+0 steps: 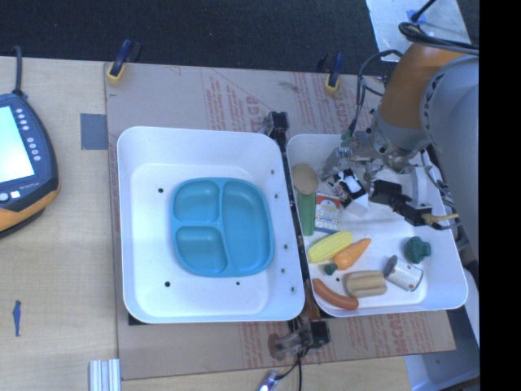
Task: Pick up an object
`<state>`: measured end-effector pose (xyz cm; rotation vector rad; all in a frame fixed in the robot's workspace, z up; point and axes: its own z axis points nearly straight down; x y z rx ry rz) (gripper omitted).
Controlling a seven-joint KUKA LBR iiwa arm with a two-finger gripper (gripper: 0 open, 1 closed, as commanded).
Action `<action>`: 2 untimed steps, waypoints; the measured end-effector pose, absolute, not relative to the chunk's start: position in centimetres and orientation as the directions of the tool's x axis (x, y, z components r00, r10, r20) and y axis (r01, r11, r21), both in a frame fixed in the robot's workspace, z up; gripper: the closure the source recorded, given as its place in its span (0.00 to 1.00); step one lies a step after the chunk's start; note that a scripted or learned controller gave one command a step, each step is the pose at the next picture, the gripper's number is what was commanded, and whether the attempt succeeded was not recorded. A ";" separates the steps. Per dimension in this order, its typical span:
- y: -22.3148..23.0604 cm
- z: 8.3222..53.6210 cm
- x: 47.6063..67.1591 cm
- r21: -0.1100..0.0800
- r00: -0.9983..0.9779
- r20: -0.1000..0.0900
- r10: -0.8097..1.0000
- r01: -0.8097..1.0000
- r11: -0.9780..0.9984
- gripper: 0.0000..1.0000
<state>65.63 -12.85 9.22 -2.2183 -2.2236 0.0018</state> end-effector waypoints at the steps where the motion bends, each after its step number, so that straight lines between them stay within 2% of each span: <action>1: -9.4 9.2 65.6 -0.005 -0.005 0.000 1.000 1.000 0.005 0.00; 2: -10.4 9.2 65.6 -0.003 -0.003 0.000 1.000 1.000 0.003 0.00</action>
